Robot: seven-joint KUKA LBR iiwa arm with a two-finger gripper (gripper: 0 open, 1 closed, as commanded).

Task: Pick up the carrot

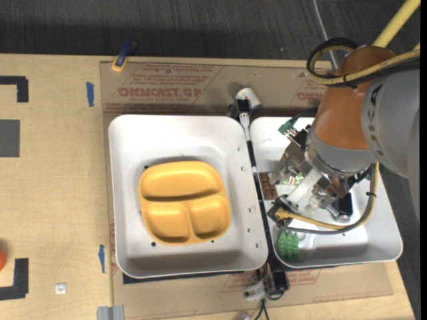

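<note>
At the far left edge of the bench (pixel 53 199) you see a small orange-red object (pixel 2 260), cut off by the frame; you cannot confirm what it is. Moving right, the left bin (pixel 127 179) holds a yellow divided tray (pixel 184 200) with three compartments, lying roughly at the bin's centre. A black divider strip (pixel 256 179) runs between the two bins. In the right bin (pixel 380 239), near its front left corner, you find a green studded block (pixel 289 245) lying on the bin floor. Above it, the arm (pixel 373 112) reaches down into the right bin, its orange band above the wrist, and the gripper (pixel 313 192) hangs low over the bin's middle, surrounded by cables. The wrist body hides the jaws, so you cannot tell their state. No carrot can be identified in either bin.
</note>
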